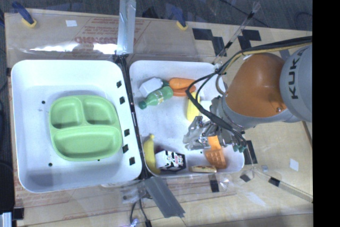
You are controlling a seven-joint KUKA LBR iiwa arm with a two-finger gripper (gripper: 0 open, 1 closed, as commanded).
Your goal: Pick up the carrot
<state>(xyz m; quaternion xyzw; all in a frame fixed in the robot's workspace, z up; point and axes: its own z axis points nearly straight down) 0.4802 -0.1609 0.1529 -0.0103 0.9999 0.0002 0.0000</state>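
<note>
Carrot [181, 83] lies by the right bin's [175, 67] far wall, beside a bottle [156, 97]. Gripper [197, 136] hangs near the front, well apart; finger state: cannot tell.

Grey arm [297, 82], orange band, black cables, metallic tool [199, 134]
</note>
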